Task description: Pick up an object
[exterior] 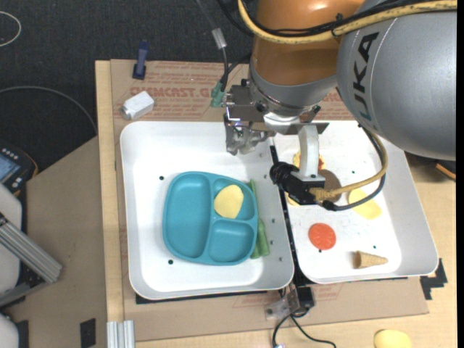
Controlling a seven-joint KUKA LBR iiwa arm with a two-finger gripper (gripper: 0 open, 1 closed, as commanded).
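Grey arm (406,64) sits nearest the lens, reaching in from the right. Gripper (241,145) hangs over the left bin's (145,158) far right corner; whether it is apart or together cannot be told. Nearby, a yellow piece (230,201) lies in the teal plate's (188,220) far right compartment. Right bin (406,194) holds a red disc (322,236) and a cone (370,259).

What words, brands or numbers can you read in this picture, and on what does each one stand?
"UKA": on the grey arm, large dark letters; anything before them is hidden.
Red print on the cardboard behind the bins: too blurred to read for sure, perhaps "...MCAST".
Nothing else is legible.
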